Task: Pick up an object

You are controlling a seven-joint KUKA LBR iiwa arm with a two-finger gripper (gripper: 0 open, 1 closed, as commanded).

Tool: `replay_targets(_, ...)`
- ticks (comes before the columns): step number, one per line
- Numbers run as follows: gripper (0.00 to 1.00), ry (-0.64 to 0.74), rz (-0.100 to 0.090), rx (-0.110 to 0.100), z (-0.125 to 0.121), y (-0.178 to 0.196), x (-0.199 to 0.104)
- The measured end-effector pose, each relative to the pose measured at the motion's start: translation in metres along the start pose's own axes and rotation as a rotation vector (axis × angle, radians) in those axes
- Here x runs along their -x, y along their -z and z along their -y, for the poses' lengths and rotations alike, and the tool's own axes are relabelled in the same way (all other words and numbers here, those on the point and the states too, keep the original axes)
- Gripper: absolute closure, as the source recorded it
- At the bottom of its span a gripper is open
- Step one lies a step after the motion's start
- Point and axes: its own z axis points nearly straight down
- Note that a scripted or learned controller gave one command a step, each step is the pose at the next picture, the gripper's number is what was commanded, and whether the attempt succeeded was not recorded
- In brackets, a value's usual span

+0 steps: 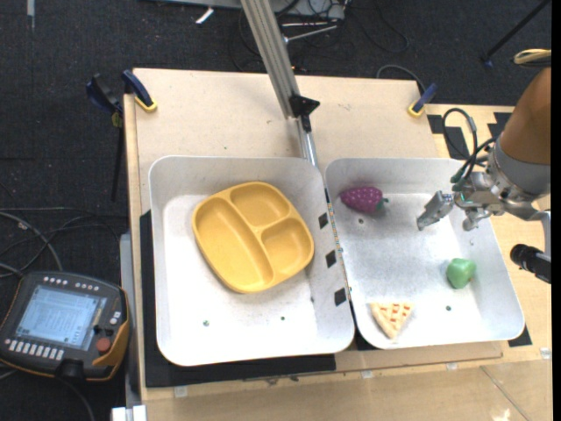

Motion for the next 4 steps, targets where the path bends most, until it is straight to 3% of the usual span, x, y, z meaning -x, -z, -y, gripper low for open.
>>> replay_targets(1, 0.00, 0.000, 0.000, 0.000, 0.000, 0.000, 0.000)
replay_targets(3, 0.00, -0.002, -0.001, -0.005, -0.004, -0.107, -0.010)
replay_targets(4, 1.00, -0.002, 0.001, 0.002, -0.006, -0.093, -0.009)
